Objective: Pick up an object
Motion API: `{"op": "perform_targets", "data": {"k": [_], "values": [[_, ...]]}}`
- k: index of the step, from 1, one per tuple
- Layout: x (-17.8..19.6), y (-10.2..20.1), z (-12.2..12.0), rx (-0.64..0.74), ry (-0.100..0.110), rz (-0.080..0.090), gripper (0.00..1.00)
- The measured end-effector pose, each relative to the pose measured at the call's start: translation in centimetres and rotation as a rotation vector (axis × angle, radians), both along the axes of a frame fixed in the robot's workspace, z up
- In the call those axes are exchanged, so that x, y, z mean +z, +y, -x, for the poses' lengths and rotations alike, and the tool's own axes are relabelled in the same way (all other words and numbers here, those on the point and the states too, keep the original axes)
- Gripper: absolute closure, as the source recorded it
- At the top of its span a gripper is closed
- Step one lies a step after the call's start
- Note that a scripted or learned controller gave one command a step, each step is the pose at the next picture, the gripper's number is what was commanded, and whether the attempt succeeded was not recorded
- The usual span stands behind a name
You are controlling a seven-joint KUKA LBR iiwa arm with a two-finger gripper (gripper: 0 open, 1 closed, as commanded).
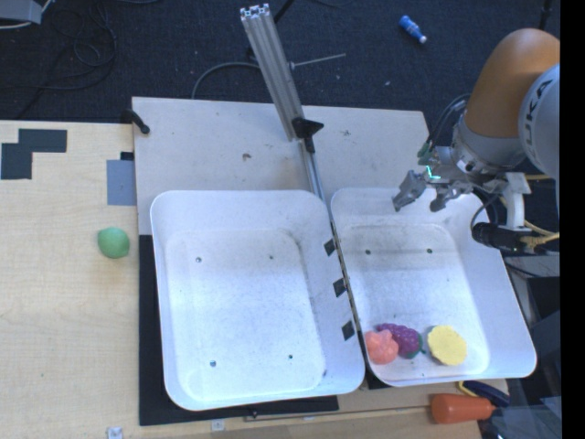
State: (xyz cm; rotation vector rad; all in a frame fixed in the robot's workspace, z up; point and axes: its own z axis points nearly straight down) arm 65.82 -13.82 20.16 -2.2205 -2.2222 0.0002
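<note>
Three small objects lie at the near end of the right bin: a pink-orange lump, a purple grape-like cluster touching it, and a yellow round piece just to their right. My gripper hangs over the far edge of the right bin, well away from the three objects. Its two dark fingers are spread apart with nothing between them.
The left bin lies beside the right one, with black clips on the shared rim. A green ball rests on the wooden bench at left. A metal rail slants behind the bins. An orange object lies below the right bin.
</note>
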Motion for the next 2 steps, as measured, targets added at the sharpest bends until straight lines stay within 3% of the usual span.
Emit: {"op": "perform_targets", "data": {"k": [1,2], "values": [[0.0,0.0,0.0,0.000,0.000,0.000,0.00],[-5.3,-0.6,0.8,0.000,0.004,-0.001,0.00]]}}
